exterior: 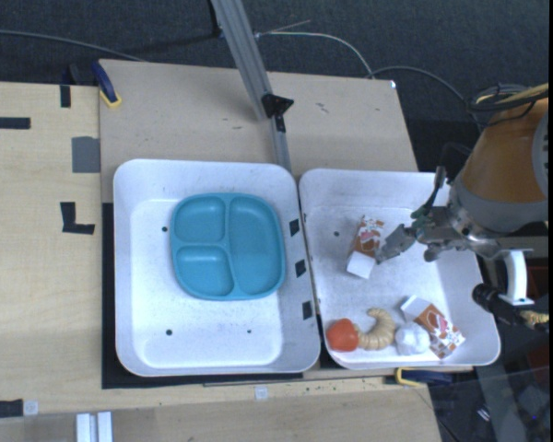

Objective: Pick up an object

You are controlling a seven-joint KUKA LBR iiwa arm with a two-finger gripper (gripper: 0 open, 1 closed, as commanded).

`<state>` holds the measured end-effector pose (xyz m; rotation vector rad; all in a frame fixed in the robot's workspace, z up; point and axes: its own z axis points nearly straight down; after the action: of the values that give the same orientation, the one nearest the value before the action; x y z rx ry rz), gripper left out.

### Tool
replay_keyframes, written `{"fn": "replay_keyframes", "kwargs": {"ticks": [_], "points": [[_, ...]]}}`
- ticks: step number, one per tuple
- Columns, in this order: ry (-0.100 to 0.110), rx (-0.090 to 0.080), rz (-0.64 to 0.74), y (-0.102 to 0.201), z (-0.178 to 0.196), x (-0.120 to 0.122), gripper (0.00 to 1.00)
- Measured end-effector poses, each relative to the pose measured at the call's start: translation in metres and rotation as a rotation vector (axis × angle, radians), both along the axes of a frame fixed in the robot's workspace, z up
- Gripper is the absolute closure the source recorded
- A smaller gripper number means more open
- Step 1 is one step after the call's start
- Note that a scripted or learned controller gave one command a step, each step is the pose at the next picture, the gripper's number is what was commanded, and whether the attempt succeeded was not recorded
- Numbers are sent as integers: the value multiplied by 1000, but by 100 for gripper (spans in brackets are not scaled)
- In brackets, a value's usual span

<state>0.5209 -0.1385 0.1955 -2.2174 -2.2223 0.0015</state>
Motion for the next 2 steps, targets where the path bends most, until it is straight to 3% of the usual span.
{"fn": "replay_keyframes", "kwargs": {"ticks": [1, 2], "points": [[0, 0, 0, 0, 0, 0, 0], [5, 0, -2, -7, -47, -3, 0]]}}
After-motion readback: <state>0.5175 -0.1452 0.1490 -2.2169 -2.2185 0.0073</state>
